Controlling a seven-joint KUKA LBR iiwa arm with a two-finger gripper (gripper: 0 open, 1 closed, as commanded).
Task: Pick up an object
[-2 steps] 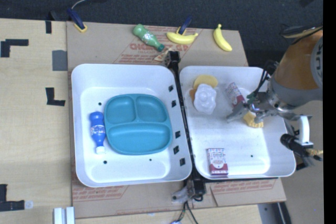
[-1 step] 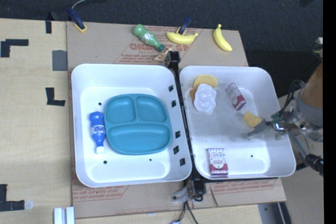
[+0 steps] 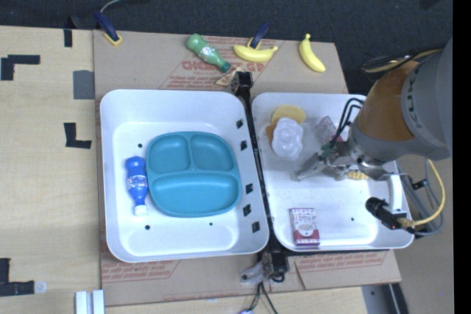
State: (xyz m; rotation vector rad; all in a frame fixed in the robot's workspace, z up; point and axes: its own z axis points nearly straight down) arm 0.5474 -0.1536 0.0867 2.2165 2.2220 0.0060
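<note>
In the right bin (image 3: pixel 353 228) lie a clear crumpled plastic cup (image 3: pixel 287 137), a yellow round piece (image 3: pixel 288 115) just behind it, a small clear wrapper (image 3: pixel 326 127) and a red and white box (image 3: pixel 304 226) near the front wall. My gripper (image 3: pixel 313 167) hangs low over the middle of this bin. It points left, just right of and below the clear cup, and nothing shows in its grasp. The grey arm with its orange band (image 3: pixel 390 114) reaches in from the right.
The left bin (image 3: pixel 118 121) holds a blue divided plate (image 3: pixel 193 173) and a small blue bottle (image 3: pixel 135 184) at the plate's left. Behind the bins, on cardboard, lie a green bottle (image 3: pixel 207 51) and two bananas (image 3: pixel 255 51) (image 3: pixel 311 55). Cables (image 3: pixel 423 220) hang at the arm's right.
</note>
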